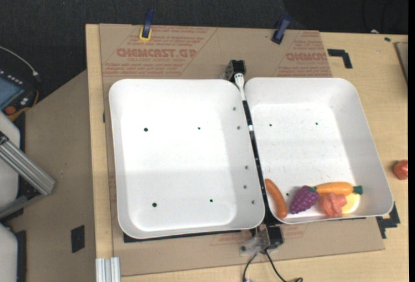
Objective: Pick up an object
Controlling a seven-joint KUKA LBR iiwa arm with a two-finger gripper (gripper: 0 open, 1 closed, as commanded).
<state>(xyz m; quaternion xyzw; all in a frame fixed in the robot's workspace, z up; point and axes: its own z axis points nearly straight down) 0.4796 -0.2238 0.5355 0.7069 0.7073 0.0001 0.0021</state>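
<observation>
Pick candidates all sit in the right bin [363, 138], bunched along its near edge:
- purple toy grapes [303, 199], about mid-edge
- orange-red toy sausage [275, 198] just left of the grapes, lying at a slant by the near-left corner, close to the bin wall
- toy carrot [337, 188] just right of the grapes, lying flat, green end pointing to the near-right corner
- red toy piece [331, 205] right under the carrot, touching it; exact type not clear
- yellow toy piece [351, 204] beside the red one, tucked against the near wall, partly hidden

Gripper: can't tell open or closed, nothing to report on contact or hold.

Left bin [130, 164] butts against the right bin, with a black clip [235, 69] at the far end of the seam and another with a cable [269, 236] at the near end. Both bins rest on a brown printed sheet [194, 47] on the tabletop [389, 60], held at its far edge by two blue clamps [148, 20] [281, 28]. A small red object [401, 170] lies on the tabletop at its right edge, apart from the bins.
</observation>
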